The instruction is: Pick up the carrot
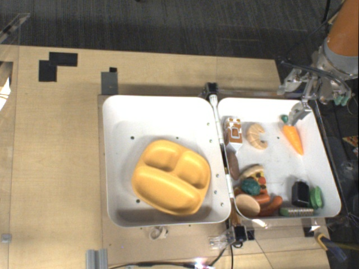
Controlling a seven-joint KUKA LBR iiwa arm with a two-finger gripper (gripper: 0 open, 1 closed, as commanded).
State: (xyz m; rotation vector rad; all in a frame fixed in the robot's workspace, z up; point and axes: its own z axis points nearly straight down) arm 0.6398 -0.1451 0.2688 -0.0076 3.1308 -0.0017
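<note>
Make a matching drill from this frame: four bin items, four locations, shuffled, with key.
Items:
1. carrot
2. big yellow bread-shaped toy
3. black block
4. round tan shell-like piece

Places:
A. left bin, alone near its middle
B. right bin, front right corner
C. right bin, back right, just below the gripper
D. right bin, back, left of the carrot

Pairs: 1-C, 2-A, 3-B, 4-D

A single fixed camera hangs above the pale wooden worktop [56,167], looking down at a slant from moderate distance. Both shallow white plastic bins [120,122] fit in frame, with dark floor along the top; the grey, orange-banded arm [342,38] enters at right.
</note>
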